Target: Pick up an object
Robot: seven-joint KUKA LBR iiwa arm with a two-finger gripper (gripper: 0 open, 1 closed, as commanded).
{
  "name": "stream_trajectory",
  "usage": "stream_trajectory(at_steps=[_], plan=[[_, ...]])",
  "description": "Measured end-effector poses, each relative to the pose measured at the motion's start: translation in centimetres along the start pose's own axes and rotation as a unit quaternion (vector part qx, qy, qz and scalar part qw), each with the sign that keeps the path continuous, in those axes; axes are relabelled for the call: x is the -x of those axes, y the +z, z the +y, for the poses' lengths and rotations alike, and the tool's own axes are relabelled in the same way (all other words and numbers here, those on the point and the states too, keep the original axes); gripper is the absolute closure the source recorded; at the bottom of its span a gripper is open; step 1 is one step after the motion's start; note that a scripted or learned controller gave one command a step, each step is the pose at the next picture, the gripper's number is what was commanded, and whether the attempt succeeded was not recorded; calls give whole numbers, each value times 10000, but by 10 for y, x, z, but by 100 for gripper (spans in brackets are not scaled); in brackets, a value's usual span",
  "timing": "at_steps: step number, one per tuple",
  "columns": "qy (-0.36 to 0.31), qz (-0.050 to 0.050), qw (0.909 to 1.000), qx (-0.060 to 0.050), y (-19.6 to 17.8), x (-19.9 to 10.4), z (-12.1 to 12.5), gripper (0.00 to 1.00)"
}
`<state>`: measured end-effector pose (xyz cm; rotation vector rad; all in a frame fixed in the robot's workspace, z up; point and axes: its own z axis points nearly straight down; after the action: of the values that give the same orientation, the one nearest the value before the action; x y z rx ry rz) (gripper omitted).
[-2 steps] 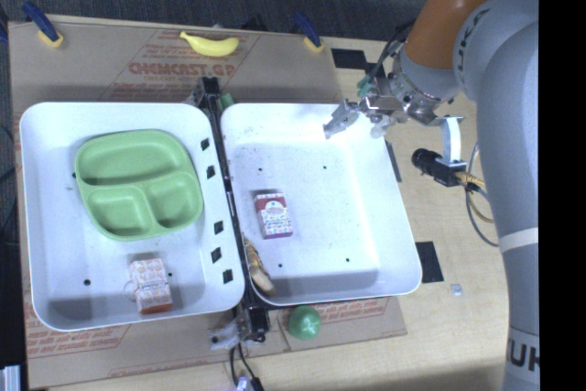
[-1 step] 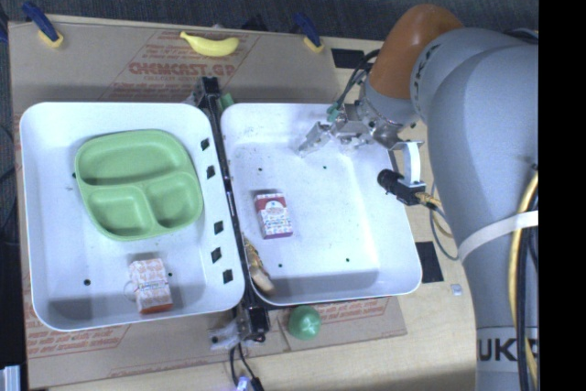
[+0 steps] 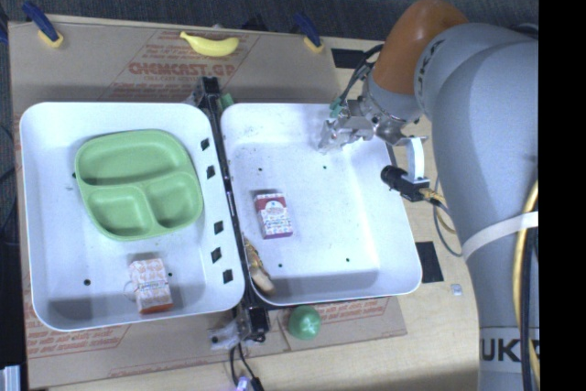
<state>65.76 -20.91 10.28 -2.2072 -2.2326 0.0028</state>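
Red carton (image 3: 273, 215) looks light and stiff; take it across its narrow sides. Gripper (image 3: 331, 135), above it: you cannot tell its state.

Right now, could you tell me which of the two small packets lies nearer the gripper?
The red packet in the right bin, below-left of the gripper; the orange-and-white packet sits in the left bin under the green tray.

The arm (image 3: 485, 124) is smooth grey with an orange band near the wrist. Thin cables (green and black) trail beside its metallic end effector (image 3: 341, 131). White "UK" letters mark its base.
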Motion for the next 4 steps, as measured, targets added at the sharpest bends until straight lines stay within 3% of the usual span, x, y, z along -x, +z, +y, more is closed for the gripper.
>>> stream_trajectory(at_steps=[1, 2, 3, 4], plan=[[22, 6, 10000, 18, -70, -81, 1, 100], [31, 3, 10000, 4, -69, -80, 0, 0], [15, 8, 10000, 2, -79, -81, 1, 100], [13, 2, 10000, -3, -89, -183, -24, 100]])
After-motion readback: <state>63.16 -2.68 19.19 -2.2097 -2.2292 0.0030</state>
